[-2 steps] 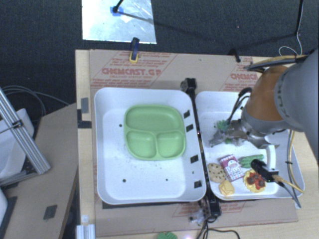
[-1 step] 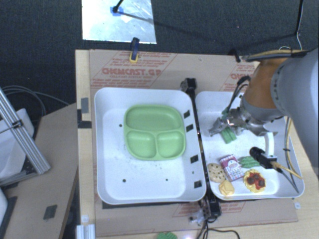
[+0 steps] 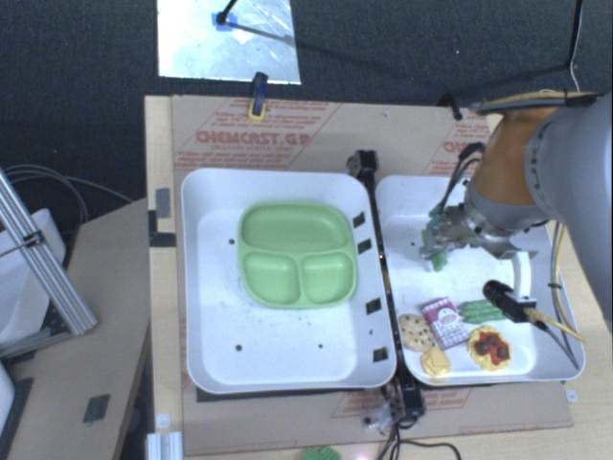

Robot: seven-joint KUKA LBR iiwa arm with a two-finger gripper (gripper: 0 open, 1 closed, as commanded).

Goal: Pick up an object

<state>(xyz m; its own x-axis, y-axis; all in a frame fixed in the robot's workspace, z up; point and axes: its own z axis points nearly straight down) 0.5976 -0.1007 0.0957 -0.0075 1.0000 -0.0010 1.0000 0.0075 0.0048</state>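
Bench [image 3: 287, 127] of brown board with red lettering, bearing 2 shallow white bins side by side. Left bin [image 3: 206, 257] holding 1 green divided tray [image 3: 295, 254] with 3 compartments, lying flat near the bin's middle. Right bin [image 3: 402, 209] holding the arm's working end and 5 small objects gathered along its near edge. Black clips set along the seam between the 2 bins.

Arm [image 3: 551, 161] grey, with orange band [image 3: 508, 156] above the wrist, reaching in from the right over the right bin. Gripper [image 3: 436, 252] lowered toward the bin floor in the upper middle of the right bin, well apart from the objects below. Something small and green visible at the fingertips; too blurred to identify or to confirm as held. Jaw state: cannot tell.

Objects, right bin, near edge:
- Green bean-like piece [image 3: 482, 310], lying flat, just right of the red packet, beside a black part of the arm's tooling.
- Red patterned packet [image 3: 444, 321], tilted, between the cookie and the green piece.
- Pizza-like piece [image 3: 489, 348], red and yellow, just below the green piece.
- Round cookie [image 3: 415, 332], speckled, near the bin's left wall, touching or just beside the packet.
- Yellow piece [image 3: 436, 361], smallest, just below the cookie and packet, against the front rim.
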